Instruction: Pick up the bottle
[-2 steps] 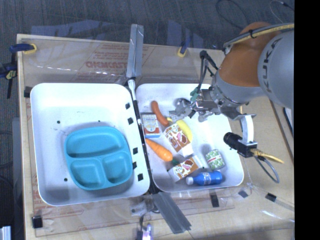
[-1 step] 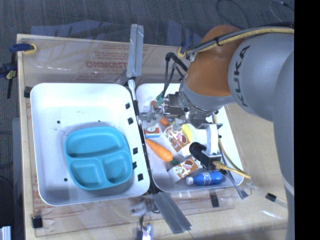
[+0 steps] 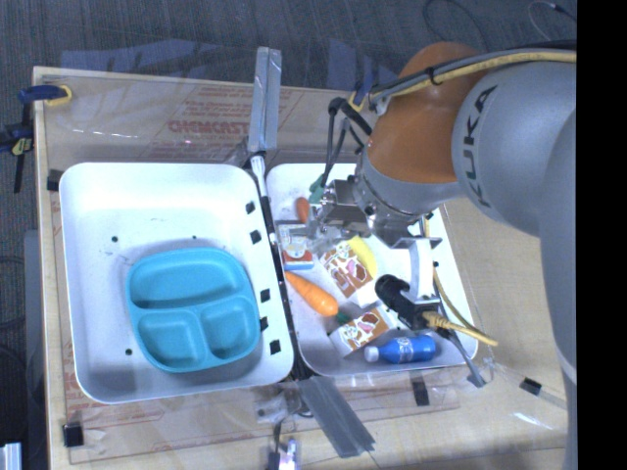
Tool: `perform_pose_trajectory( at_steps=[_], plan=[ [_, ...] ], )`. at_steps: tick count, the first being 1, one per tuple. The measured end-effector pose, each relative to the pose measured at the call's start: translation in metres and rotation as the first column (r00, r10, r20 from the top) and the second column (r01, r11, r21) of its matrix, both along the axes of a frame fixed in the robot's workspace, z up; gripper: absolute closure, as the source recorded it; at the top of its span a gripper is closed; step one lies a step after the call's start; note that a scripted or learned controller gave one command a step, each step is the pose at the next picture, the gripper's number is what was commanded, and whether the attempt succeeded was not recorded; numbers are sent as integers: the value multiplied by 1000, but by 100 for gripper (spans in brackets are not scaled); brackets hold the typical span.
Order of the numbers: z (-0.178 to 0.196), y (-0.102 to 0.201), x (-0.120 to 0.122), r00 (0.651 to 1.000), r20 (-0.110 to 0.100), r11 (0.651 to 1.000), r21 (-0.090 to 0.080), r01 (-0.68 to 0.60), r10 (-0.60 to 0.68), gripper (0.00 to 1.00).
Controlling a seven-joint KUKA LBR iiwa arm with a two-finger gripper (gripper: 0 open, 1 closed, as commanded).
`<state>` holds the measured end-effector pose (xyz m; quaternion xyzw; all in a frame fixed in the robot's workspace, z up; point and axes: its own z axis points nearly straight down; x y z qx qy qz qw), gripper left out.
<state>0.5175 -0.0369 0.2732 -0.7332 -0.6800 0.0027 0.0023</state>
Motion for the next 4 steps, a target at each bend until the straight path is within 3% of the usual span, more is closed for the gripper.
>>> perform_pose_trajectory(
  at_steps=[1, 2, 3, 4],
  plan=[
    [96, 40, 33, 980, 5, 980, 0, -198, 198, 100],
    [86, 50, 39, 999, 0, 999, 0, -43, 43, 100],
    [169, 83, 63, 939, 6, 939, 0, -345, 345, 100],
    [169, 101, 87, 870, 7, 870, 0, -493, 493, 100]
  ],
)
